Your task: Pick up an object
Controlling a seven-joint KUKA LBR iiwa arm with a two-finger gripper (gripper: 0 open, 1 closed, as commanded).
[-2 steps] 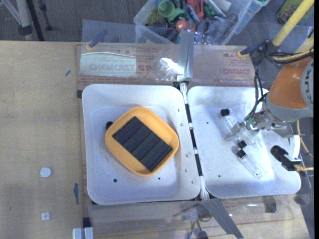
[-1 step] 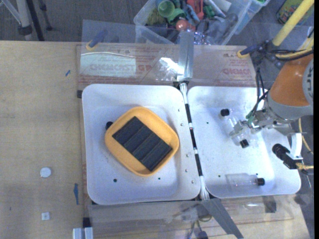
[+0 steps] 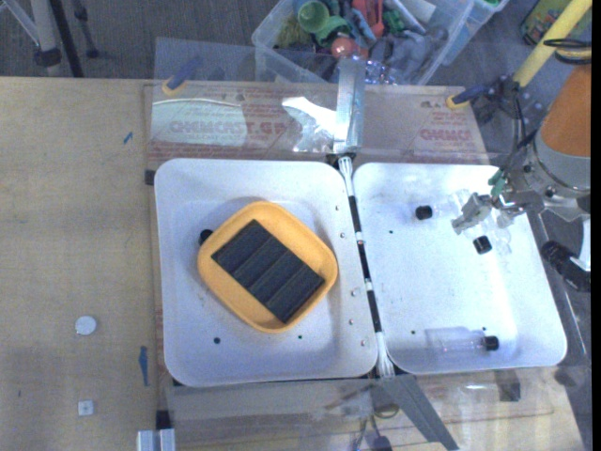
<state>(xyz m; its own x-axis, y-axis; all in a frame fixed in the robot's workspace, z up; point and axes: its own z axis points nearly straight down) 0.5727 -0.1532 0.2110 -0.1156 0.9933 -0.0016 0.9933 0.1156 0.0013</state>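
Looks like a robotics lab: a robot arm (image 3: 571,130) over two white bins (image 3: 178,346) on a wooden bench (image 3: 66,205), a clear tub of toys (image 3: 376,17) on grey carpet (image 3: 141,7).

Bench (image 3: 66,205): light wood top, spans the frame from the left edge across to the right. 2 shallow white bins sit on it side by side, touching along the centre seam: left bin (image 3: 178,280) mid-frame, right bin (image 3: 535,336) right of centre. Behind them, along the upper middle, 2 printed cardboard sheets (image 3: 216,125) lie flat, held by yellow clamps (image 3: 174,85) at their outer corners. A metal strip (image 3: 349,111) stands between the sheets above the seam, with crumpled clear plastic (image 3: 310,125) just beside it. Lower left, on bare wood: 1 small white disc (image 3: 85,325), 1 tiny white square piece (image 3: 85,407) below it, and a short blue mark (image 3: 143,365) near the left bin's lower corner.
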